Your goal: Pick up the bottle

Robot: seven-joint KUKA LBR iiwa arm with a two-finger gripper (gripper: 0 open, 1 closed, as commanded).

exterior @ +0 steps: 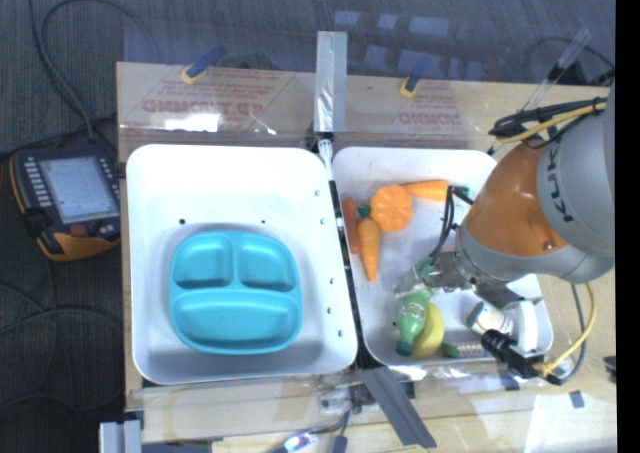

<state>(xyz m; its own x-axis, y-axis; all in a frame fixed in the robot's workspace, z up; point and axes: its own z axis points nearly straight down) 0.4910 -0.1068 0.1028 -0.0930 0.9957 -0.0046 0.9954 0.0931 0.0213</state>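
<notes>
I hover my gripper [432, 276] just above the bottle [410, 313] beside the banana [430, 333]. I cannot tell my jaws' opening. Next I should descend onto it.

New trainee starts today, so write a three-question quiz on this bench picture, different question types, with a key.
1. True or false: the blue divided plate lies in the same bin as the carrots.
2. Which thing sits nearest the arm's wrist? A) the plate B) the green bottle with the banana C) the grey handset on the floor
3. Fill in: the small orange pumpkin sits in the ____ bin as the camera sees it.

Key
1. False: the plate lies in the left bin; the carrot lies in the right one.
2. B
3. right
</notes>
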